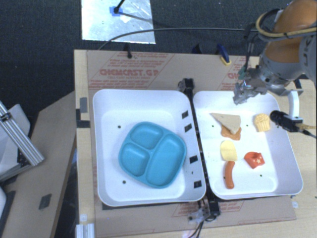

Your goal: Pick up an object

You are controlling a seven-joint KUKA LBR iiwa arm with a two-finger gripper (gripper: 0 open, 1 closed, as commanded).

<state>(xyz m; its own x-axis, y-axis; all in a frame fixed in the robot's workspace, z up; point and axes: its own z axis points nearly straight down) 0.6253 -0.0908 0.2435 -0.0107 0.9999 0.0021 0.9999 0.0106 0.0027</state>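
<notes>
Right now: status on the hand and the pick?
Hand over right bin's far edge, holding nothing. Sandwich wedge nearest below it. Path unobstructed.

arm (292, 29) cut off at right edge

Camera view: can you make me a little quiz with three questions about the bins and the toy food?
1. True or false: the blue plate lies in the left bin.
2. Which food lies nearest the tool? A) sausage B) tan wedge C) red piece
3. Fill in: the sausage lies just below the ____ piece.

Key: 1 true; 2 B; 3 yellow.
</notes>
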